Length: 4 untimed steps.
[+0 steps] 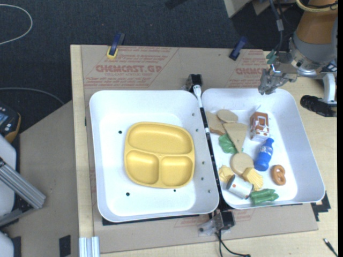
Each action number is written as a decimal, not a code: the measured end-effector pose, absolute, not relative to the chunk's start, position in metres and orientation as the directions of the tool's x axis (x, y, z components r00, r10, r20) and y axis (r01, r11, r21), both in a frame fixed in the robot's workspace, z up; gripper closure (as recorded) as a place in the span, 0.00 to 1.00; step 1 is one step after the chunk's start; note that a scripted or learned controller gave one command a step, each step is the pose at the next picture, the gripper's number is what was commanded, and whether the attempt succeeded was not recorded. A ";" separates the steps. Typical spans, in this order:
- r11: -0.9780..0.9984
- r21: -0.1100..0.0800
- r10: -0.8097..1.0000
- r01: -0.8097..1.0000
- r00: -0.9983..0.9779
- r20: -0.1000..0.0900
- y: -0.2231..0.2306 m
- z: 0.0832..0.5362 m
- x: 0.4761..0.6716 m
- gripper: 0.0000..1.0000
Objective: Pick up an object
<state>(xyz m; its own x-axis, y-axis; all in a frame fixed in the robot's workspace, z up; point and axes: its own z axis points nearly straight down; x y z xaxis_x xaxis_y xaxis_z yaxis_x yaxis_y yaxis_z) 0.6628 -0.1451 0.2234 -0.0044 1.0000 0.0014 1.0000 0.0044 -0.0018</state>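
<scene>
My gripper (267,88) hangs over the far rim of the right bin (305,138), with nothing between its fingers that I can make out. Below it in that bin lie a brown-and-white carton (260,124), a blue bottle (263,155), tan bread-like pieces (227,116), a green pepper shape (226,144), a round cracker (241,161), a small pretzel (277,174), a white can with a red end (238,187), yellow corn (252,178) and a green pod (264,196). The carton is the nearest item to the gripper.
The left bin (102,143) holds a yellow three-compartment tray (158,154). A black hinge strip (203,127) runs between the bins. Blue clamps (114,45) sit on the cardboard board's far edge. The arm's orange-banded body (316,15) stands at the upper right.
</scene>
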 end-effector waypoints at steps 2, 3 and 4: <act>0.005 -0.004 1.000 1.000 -0.005 0.003 -0.033 0.214 0.629 1.00; 0.005 -0.003 1.000 1.000 -0.005 0.002 0.017 0.227 0.610 1.00; 0.006 -0.005 1.000 1.000 -0.006 0.002 0.074 0.218 0.608 1.00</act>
